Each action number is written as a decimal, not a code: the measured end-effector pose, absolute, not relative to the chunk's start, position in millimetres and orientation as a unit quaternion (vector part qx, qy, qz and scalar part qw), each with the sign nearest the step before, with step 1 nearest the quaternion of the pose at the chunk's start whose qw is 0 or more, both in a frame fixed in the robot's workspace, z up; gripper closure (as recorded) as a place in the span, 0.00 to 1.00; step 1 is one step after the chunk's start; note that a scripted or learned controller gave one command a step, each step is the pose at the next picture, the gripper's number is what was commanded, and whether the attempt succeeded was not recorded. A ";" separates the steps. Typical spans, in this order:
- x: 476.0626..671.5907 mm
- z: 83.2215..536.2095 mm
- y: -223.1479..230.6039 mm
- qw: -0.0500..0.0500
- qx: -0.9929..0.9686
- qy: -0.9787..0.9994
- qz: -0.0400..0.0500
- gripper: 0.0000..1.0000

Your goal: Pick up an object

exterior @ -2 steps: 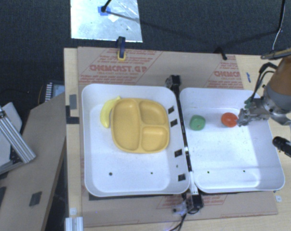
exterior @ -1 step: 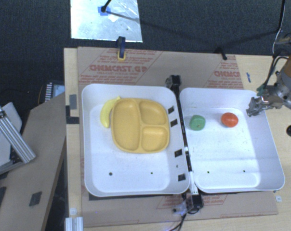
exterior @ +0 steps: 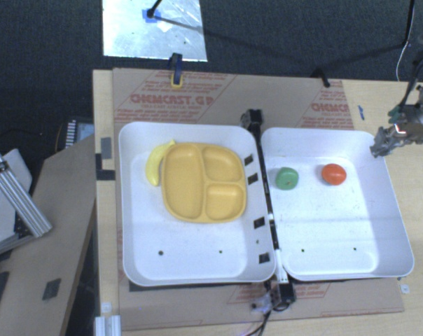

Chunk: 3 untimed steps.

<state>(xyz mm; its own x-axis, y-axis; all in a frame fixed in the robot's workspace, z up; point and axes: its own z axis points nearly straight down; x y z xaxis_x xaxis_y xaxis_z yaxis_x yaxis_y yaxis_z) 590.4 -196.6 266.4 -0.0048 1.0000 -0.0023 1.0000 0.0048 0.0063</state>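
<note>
Fingers [exterior: 382,144] over right bin's [exterior: 337,240] far right corner

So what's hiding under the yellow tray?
A banana pokes out from under the tray's left edge, in the left bin. Only its curved yellow side shows; the rest is covered, and anything else beneath the tray can't be seen.

Open floor around green ball [exterior: 287,178], orange ball [exterior: 333,174].
</note>
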 end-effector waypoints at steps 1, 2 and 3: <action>598.2 270.7 -146.5 0.001 0.704 0.710 0.002 1.00; 606.1 262.4 -104.4 0.000 0.704 0.710 0.001 1.00; 618.2 261.3 -43.0 0.000 0.703 0.711 0.002 1.00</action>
<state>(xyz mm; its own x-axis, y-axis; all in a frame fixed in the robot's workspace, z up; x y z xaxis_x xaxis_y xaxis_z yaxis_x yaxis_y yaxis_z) 618.2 -43.0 261.3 -0.0112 0.9999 0.0021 0.9999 0.0112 0.0033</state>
